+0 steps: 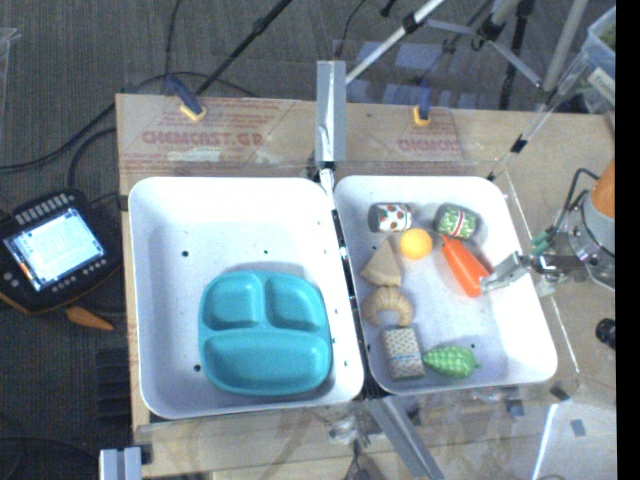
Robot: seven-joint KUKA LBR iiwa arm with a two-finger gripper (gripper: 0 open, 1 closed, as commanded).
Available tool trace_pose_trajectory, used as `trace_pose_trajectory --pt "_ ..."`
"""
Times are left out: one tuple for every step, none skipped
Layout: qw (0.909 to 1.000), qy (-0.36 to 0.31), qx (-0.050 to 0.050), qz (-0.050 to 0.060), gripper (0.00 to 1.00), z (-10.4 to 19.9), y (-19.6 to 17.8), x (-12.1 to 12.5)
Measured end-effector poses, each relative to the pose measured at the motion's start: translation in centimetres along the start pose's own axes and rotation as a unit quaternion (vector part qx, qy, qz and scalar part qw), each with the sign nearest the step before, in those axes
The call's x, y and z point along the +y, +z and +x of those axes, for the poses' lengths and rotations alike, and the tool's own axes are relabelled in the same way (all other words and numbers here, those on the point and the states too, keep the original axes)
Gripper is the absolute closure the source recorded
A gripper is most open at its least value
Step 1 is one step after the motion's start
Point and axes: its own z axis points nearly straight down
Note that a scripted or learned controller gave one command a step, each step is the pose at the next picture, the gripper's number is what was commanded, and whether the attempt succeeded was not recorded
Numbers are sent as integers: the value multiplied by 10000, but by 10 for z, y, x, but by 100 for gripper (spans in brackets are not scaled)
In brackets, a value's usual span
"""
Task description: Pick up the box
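Observation:
The box (402, 352) is small, with a tan and grey checked pattern. It lies flat near the front of the right bin (530, 353), between a croissant (388, 306) behind it and a green bumpy toy (449, 361) on its right. My gripper (502, 273) reaches in over the right rim of that bin, beside the lower end of an orange carrot (464, 266). It is well to the right of and behind the box, and nothing shows in its grasp.
The right bin also holds two small cans (391, 217) (458, 222), an orange ball (416, 243) and a tan wedge (383, 264). A teal divided tray (266, 332) lies in the left bin (170, 228). A handheld pendant (55, 250) sits off the bench at left.

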Motion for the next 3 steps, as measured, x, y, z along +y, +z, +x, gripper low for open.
trace_pose_trajectory --pt "9983 -573 -21 -66 0 102 135 10" --pt "9980 620 -21 -76 0 108 135 78" --pt "9996 280 -30 -3 0 51 41 110"
